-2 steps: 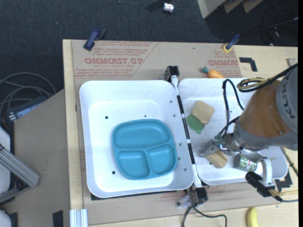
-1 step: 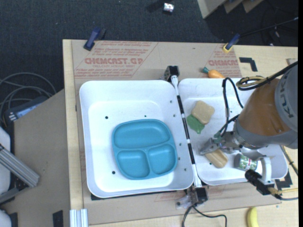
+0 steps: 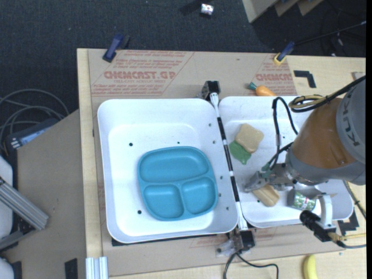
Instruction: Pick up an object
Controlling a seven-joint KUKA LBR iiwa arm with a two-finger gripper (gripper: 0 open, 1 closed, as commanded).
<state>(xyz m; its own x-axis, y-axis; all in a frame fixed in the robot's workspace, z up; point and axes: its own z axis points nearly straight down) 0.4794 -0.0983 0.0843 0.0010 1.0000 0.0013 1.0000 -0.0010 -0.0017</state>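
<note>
Camera view, looking down at a slant on a table (image 3: 145,74) covered in printed brown board. Two shallow white bins side by side: left bin (image 3: 116,127) holding a blue divided plate (image 3: 177,182) with three compartments, lying flat near the middle; right bin (image 3: 256,106) holding the loose objects. Tan sponge-like block (image 3: 250,137) toward the right bin's upper left, with a green piece (image 3: 239,151) touching its lower edge, just beside the divider between the bins. Lower down, a pale tan, rounded object (image 3: 268,197) lying on the bin floor, right under the gripper (image 3: 261,183). Grey arm (image 3: 325,144) with its orange band reaching in from the right, wrist low over the right bin. Metal fingers (image 3: 254,184) pointing left, down at or just above the pale tan object; cannot tell whether spread or pressed together, nor whether anything sits between them. Small green-and-white can-like item (image 3: 302,201) near the wrist's lower side. Orange carrot-shaped toy (image 3: 263,89) on the table beyond the right bin's far rim. Blue clamp (image 3: 115,46) at the table's far left corner.
</note>
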